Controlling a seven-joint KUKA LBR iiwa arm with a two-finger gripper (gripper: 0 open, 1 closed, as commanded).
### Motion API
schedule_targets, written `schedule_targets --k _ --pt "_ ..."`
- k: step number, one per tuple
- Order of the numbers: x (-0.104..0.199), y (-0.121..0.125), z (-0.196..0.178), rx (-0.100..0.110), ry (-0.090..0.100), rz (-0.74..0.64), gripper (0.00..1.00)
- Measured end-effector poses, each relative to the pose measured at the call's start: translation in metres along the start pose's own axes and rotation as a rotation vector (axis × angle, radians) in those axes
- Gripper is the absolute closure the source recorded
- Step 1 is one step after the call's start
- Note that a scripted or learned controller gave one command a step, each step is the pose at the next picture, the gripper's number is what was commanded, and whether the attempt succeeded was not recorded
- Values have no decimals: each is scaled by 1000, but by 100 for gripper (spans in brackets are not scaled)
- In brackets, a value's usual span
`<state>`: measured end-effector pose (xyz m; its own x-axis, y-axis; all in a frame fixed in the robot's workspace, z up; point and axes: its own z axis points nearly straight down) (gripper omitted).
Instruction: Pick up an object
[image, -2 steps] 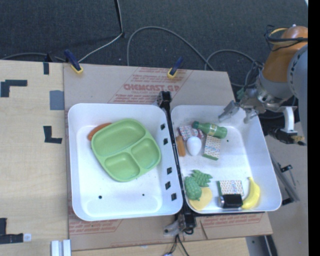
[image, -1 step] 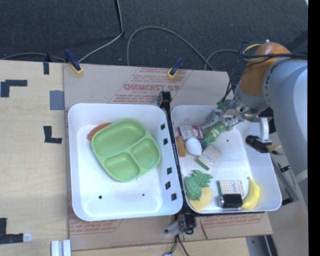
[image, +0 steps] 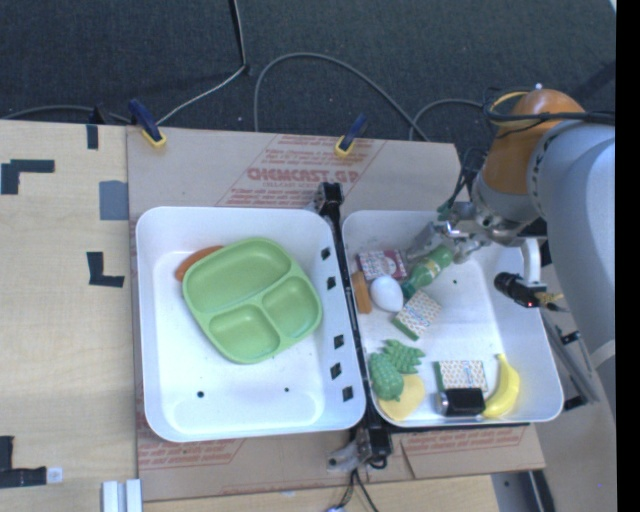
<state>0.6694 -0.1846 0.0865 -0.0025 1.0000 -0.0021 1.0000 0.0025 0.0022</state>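
Observation:
My gripper (image: 447, 240) is low over the upper part of the right bin (image: 470, 335), reaching in from the right. A green bottle (image: 428, 269) lies slanted just below and left of it, its upper end against the gripper tip. Whether the bottle is gripped is unclear. Close by in the same bin lie a pink checked packet (image: 382, 264), a white egg (image: 386, 293), a small orange piece (image: 360, 290) and a green checked packet (image: 417, 313).
Near the right bin's front edge lie a green leafy toy (image: 388, 368), a yellow disc (image: 403, 402), a small box (image: 462, 385) and a banana (image: 505, 388). The left bin (image: 165, 380) holds a green divided plate (image: 252, 298) over an orange item (image: 195, 262).

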Motion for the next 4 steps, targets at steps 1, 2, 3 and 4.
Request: schedule_targets --k 1,2,3,4 --pt "0 1 -10 -3 -3 -2 100" --pt "38 -76 0 1 2 1 100" --pt "40 -75 -1 -2 3 0 0" --pt "84 -35 0 -2 1 0 0"
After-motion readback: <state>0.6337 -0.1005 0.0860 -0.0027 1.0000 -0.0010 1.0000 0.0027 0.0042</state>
